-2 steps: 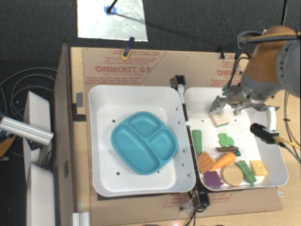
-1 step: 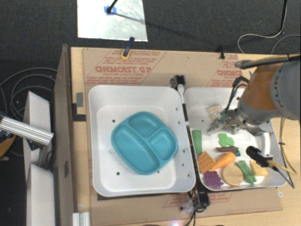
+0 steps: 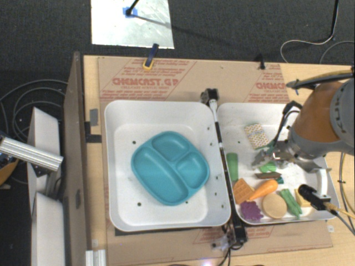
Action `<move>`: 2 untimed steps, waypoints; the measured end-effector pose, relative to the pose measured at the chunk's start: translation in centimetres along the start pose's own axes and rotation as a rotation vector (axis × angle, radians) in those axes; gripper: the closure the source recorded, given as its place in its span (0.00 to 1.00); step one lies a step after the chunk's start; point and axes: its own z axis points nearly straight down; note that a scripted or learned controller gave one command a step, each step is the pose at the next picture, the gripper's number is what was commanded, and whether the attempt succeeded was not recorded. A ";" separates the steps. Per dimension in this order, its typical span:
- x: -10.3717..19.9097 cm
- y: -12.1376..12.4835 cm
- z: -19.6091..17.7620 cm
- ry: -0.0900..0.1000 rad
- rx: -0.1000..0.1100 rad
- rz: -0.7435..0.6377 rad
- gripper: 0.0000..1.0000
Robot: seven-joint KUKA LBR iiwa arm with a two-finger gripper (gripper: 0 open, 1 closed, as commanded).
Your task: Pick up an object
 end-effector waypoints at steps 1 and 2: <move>0.1 0.2 -1.1 0.000 -0.005 -0.001 1.00; 8.1 3.7 -10.6 0.001 -0.014 -0.013 1.00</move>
